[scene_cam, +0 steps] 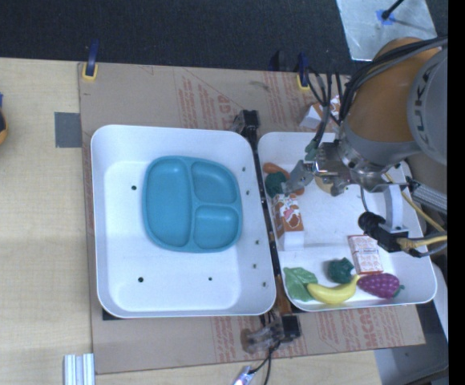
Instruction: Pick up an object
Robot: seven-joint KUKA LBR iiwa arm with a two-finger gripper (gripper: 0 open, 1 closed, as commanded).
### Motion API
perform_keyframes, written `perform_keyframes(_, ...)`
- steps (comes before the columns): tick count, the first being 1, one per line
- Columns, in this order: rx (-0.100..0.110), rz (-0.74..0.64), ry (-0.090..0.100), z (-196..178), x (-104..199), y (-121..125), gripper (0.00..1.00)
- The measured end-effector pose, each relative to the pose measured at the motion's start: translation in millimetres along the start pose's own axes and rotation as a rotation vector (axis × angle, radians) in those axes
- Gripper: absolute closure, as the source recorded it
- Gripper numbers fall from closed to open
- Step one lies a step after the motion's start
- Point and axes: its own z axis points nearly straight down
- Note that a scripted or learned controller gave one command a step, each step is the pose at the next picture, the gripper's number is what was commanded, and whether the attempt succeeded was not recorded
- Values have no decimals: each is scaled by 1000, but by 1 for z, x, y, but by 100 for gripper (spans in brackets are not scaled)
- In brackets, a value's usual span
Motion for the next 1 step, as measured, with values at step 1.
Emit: perform_keyframes(1, -11, 0, 1, 80, -36, 26, 0)
